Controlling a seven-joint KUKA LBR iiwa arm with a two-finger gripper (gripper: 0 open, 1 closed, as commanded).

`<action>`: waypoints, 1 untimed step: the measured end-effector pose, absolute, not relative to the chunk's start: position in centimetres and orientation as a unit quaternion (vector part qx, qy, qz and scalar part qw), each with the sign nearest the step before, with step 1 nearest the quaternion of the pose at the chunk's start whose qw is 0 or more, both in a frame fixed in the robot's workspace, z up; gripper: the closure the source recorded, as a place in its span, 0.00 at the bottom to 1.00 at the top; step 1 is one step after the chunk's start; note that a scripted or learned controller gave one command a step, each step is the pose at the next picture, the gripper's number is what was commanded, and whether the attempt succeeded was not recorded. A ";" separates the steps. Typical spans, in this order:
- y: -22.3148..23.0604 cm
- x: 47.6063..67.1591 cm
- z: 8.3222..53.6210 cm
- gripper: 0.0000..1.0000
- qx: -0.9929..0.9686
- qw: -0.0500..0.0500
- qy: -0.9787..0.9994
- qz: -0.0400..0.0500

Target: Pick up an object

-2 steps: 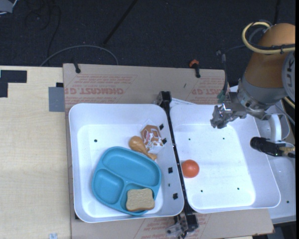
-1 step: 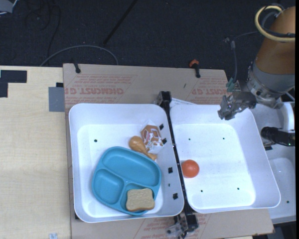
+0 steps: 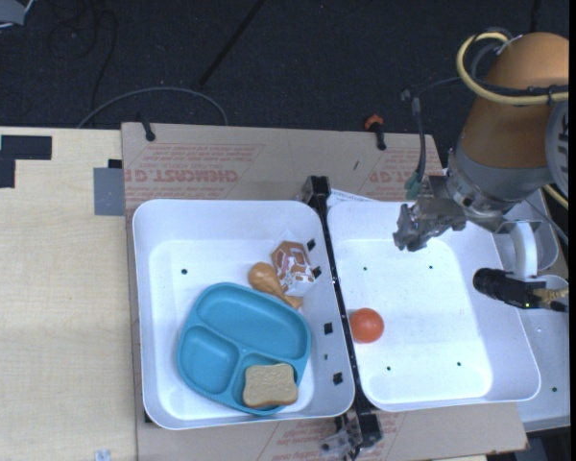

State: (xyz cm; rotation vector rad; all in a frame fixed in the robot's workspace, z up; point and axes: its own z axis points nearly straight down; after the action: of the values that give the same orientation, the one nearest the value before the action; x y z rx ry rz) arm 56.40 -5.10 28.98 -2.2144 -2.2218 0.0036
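Arm [image 3: 514, 113]: grey w/ orange band, comes in from the right, bent over the right bin's far right corner.
Claw [image 3: 415, 234]: dark, hangs over the far part of the right bin, above the white floor. Nothing seen between its fingers. Too dark & small to say how far open it is, can't tell.
Right bin [image 3: 461, 382]: white, shallow. Holds one thing, the ball.
Ball [image 3: 367, 325]: orange-red, round, on the right bin's floor near its left wall. Well apart from the claw, nearer the camera and to the left of it.
Left bin [image 3: 158, 257]: white, sits side by side w/ the right one, dark divider [image 3: 331, 296] between them.
Tray [image 3: 235, 339]: blue, w/ compartments, lies in the near half of the left bin.
Bread [image 3: 270, 385]: tan slice, in the tray's near right compartment.
Drumstick [image 3: 269, 281]: tan, toy-like, just beyond the tray, touching its far edge.
Packet [image 3: 294, 263]: brown & white, crumpled, just beside the drumstick, by the left bin's right wall.
Table [image 3: 48, 296]: pale wood at left; cardboard sheet [image 3: 240, 166] under both bins.
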 end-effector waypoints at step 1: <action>-0.9 54.2 28.2 1.00 -0.706 0.002 -0.708 0.001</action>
State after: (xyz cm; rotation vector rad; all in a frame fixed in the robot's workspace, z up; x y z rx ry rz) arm 54.21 -0.89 28.25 -2.2139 -2.2219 0.0045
